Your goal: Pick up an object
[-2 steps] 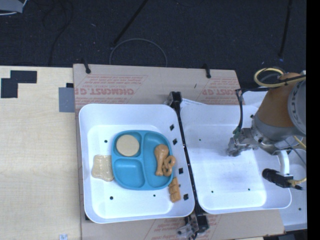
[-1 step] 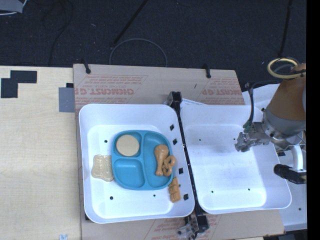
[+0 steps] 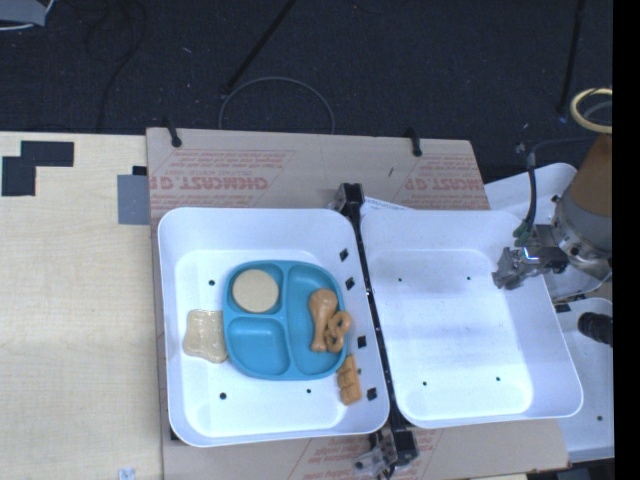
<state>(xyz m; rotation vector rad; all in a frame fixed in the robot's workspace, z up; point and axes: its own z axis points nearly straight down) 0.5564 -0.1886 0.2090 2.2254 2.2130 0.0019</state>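
In the left bin (image 3: 190, 238) lies a blue divided plate (image 3: 262, 348). A round tan cookie (image 3: 254, 290) rests in its upper left compartment, and a brown pretzel-like piece (image 3: 328, 318) fills the right compartment. A pale bread slice (image 3: 205, 335) lies on the bin floor just left of the plate. A small brown piece (image 3: 348, 379) sits by the plate's lower right corner. My gripper (image 3: 512, 268) hovers over the right rim of the right bin (image 3: 460, 368), far from all these objects.
A black divider (image 3: 365, 308) joins the two bins. Cardboard (image 3: 300, 173) lies under and behind them. The arm's body (image 3: 590, 208) stands at the right edge, with cables near it. A wooden bench top (image 3: 70, 308) spreads to the left.
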